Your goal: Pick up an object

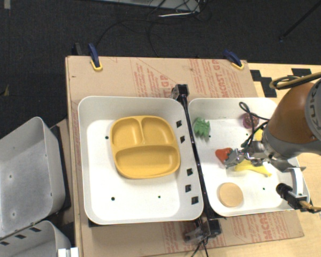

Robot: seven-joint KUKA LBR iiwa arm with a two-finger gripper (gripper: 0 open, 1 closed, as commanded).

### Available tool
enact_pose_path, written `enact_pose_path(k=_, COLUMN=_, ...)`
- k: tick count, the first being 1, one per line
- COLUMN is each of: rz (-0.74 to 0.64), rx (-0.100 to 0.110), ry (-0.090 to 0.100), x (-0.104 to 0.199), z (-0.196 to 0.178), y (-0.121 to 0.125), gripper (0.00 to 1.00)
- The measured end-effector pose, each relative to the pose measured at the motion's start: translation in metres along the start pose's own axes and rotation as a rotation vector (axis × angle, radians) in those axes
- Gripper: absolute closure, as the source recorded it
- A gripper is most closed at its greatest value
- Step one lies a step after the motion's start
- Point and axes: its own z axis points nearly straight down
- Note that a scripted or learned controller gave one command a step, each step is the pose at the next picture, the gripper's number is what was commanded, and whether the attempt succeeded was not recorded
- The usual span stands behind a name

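From above, the fingers (236, 159) sit low in the right bin (224, 114), a narrow gap between them, holding nothing visibly. A red object (222, 154) touches their left; a yellow banana (252, 168) lies just below-right.

Two shallow white plastic bins sit side by side on a brown cardboard-covered bench (150, 79). The left bin (96, 197) holds a yellow plastic divided plate (145, 146) with three compartments, lying flat near the bin's middle. The right bin (224, 114) holds a small green toy (202, 127) near its upper left, a dark purple object (250, 121) toward the upper right, a small red piece (223, 155), a yellow banana-shaped piece (251, 167) and a round tan disc (230, 195) near the front wall. The grey and orange arm (297, 122) reaches in from the right, its metal gripper (241, 158) low over the bin, just beside the red piece and touching or overlapping the yellow piece. A second grey-white tub (21, 181) stands at the left, off the bench.
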Motion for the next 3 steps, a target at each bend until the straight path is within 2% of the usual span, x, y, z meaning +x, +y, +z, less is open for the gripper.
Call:
enact_pose_path(k=1, rz=0.001, rx=-0.005, ry=0.001, x=0.000, z=-0.012, y=0.002, gripper=1.00)
enact_pose_path(k=2, rz=-0.005, rx=0.016, ry=0.010, x=-0.010, z=-0.069, y=0.004, gripper=1.00)
enact_pose_path(k=3, rz=-0.007, rx=0.016, ry=0.011, x=-0.003, z=-0.128, y=0.004, gripper=1.00)
